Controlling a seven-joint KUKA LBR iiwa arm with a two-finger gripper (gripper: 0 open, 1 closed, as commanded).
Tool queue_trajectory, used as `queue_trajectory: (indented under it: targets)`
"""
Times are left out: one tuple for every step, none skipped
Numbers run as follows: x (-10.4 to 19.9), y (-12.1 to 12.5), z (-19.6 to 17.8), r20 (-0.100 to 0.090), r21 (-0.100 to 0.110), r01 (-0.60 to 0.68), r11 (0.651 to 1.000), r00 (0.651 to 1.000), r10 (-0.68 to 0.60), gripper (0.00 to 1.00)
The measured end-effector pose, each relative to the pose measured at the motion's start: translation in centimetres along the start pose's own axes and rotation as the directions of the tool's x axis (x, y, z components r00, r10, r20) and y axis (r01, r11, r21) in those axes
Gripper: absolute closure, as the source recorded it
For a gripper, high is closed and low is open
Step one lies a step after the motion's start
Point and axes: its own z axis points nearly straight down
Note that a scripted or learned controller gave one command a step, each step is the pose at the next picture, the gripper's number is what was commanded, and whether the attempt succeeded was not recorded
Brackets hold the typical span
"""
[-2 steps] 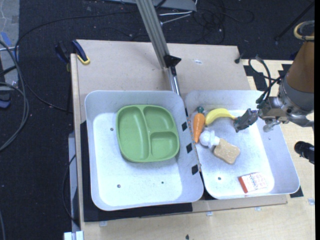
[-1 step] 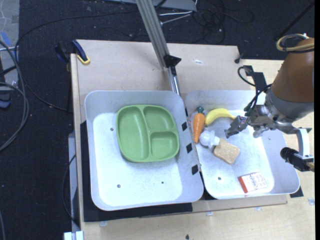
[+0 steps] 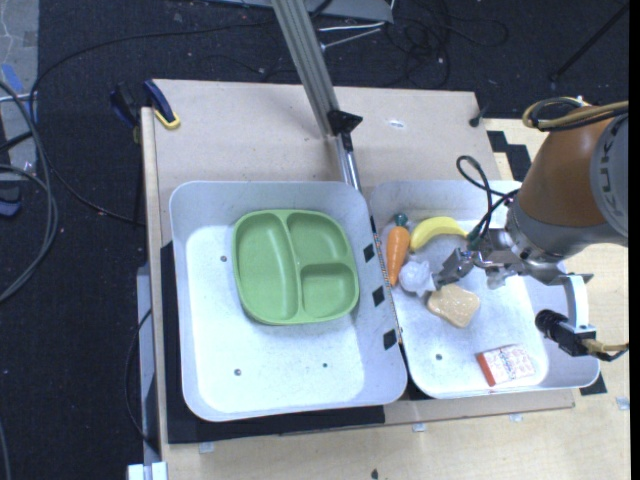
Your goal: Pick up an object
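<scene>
In the right bin lie an orange carrot, a yellow banana, a crumpled pale wrapper-like thing, a tan bread-like piece and a small red and white box. My gripper hangs low over the middle of this bin, just right of the pale crumpled thing and just above the tan piece. It is dark and seen at a slant. I see nothing held in it.
The left bin holds a green divided plate. A slanted metal pole runs from the top down to the gap between the bins. The arm's orange band covers the right bin's far right corner.
</scene>
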Motion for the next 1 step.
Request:
queue_trajectory:
  targets:
    - [-0.04,0.09,5.13,0.003,-0.007,0.000,1.000,1.000,0.000,0.00]
